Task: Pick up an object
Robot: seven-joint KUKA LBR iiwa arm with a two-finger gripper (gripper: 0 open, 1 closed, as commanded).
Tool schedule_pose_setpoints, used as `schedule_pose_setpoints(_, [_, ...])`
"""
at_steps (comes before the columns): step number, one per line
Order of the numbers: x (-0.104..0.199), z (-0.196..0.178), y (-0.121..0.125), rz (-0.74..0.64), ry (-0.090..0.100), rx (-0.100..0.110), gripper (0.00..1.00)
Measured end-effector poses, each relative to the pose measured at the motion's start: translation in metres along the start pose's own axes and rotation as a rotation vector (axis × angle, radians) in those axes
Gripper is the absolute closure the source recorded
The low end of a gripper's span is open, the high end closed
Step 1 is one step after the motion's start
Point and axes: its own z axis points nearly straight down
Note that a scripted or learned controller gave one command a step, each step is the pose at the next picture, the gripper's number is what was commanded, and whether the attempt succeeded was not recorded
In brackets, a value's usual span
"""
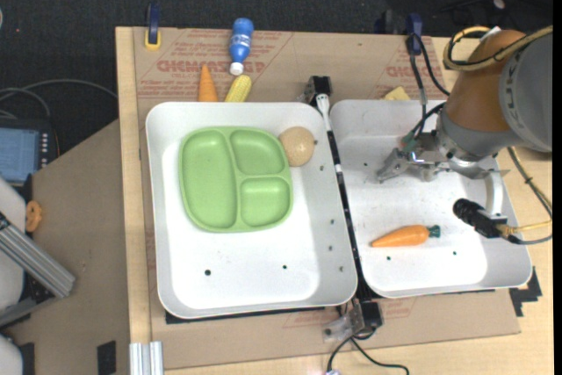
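Metal gripper [392,168] hangs over the right bin [386,277], its fingers spread apart with nothing between them. Nearer, an orange toy carrot [403,236] lies on that bin's floor. Left bin [255,290] holds a green divided plate [235,179].

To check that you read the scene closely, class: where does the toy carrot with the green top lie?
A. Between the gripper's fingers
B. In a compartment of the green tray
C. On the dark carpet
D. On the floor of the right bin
D: the toy carrot lies flat on the white floor of the right bin, apart from the gripper above it in the view.
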Motion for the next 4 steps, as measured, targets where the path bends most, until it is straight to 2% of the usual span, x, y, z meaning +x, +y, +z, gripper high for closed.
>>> schedule_pose_setpoints(1, [-0.031,0.0,0.052,0.004,-0.003,-0.002,0.0])
schedule_pose_setpoints(2, [-0.036,0.0,0.079,0.003,-0.001,0.0,0.0])
schedule_pose_setpoints(3, [-0.036,-0.012,0.079,0.003,-0.003,-0.003,1.0])
schedule_pose_setpoints(4, [0.015,-0.073,0.002,0.004,0.004,0.009,1.0])
